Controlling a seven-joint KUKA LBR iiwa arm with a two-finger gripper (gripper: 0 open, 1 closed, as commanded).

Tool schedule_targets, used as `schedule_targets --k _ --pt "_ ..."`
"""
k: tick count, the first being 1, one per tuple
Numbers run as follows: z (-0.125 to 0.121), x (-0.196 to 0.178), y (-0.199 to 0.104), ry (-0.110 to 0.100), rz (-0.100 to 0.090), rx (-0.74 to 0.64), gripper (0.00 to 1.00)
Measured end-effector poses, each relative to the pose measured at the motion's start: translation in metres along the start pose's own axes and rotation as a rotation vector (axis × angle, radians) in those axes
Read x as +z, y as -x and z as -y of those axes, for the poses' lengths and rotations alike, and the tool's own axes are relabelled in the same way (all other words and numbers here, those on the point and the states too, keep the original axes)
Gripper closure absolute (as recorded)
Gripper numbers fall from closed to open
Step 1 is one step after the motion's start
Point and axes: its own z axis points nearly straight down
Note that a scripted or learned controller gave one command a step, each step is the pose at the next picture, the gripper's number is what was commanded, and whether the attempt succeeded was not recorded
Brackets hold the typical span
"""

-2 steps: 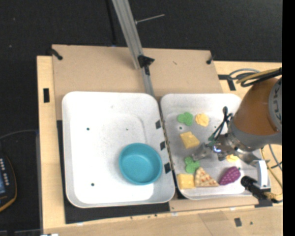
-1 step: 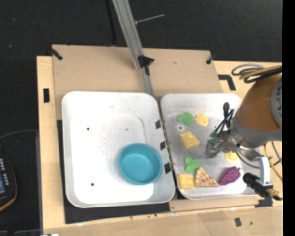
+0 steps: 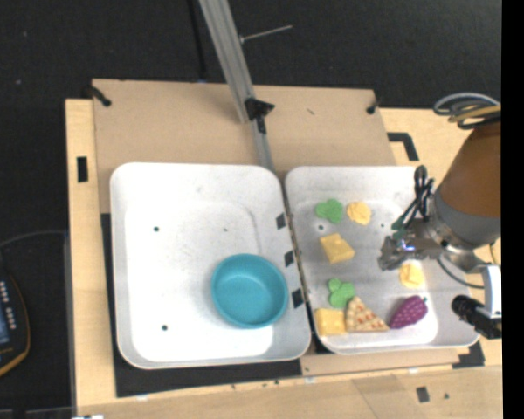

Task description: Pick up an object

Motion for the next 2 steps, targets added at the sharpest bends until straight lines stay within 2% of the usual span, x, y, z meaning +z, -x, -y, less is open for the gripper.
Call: schedule_targets --k 1,2 --pt "-0.003 -0.054 0.001 0.002 0.001 -0.009 1.00" --pt "-0.023 -0.062 -0.044 -0.003 -0.003 -0.014 1.00"
